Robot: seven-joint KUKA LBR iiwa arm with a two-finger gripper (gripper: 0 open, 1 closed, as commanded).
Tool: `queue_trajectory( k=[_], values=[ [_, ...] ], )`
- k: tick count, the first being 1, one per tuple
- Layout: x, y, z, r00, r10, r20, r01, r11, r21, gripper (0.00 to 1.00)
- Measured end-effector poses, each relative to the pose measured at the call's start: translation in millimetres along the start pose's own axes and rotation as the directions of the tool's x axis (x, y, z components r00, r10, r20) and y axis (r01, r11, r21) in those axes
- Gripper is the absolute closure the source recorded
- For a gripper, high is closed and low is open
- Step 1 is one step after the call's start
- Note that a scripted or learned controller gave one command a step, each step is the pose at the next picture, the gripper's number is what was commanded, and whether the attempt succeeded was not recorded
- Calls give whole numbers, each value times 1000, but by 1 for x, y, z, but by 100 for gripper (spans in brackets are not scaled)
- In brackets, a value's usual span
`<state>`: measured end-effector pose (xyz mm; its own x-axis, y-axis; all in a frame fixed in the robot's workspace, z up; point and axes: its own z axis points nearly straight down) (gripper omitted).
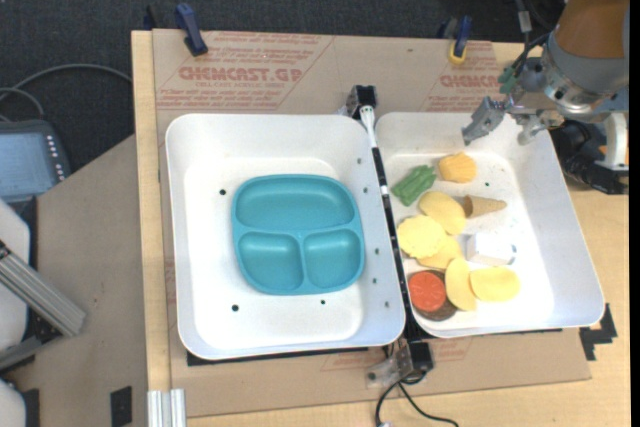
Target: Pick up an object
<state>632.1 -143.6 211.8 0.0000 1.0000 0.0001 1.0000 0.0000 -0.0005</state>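
A brown board with red letters lies flat on the bench, and two clips, one blue and one yellow and blue, hold its far edge. Around the board the floor is dark, with a thin wire looping on the left. Two white bins sit side by side on the board. The left bin holds a blue-green plate with three sections, lying flat in the middle. The right bin holds a pile of toy food. A green pea pod lies near the wall between the bins, and its long side runs at a slant, from the near left up to the far right. Just beside it sits a round orange piece. A tan cone lies on its side with its point toward the left. Below them are several yellow pieces, a white block, and a red round piece on a brown one, all touching or crowded close. The arm comes in from the right, grey with an orange band. Its gripper hangs over the far end of the right bin, above the orange piece and apart from it. Its two fingers are spread wide with nothing between them.
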Motion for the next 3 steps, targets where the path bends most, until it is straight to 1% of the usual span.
queue_trajectory(
  k=[1,2,3],
  values=[
    [30,-44,-86,1000,-3,1,3,1000,-8,0],
    [98,-110,-288,1000,-7,0,7,1000,-18,0],
    [95,-108,-290,1000,-1,2,1,1000,-7,100]
  ],
)
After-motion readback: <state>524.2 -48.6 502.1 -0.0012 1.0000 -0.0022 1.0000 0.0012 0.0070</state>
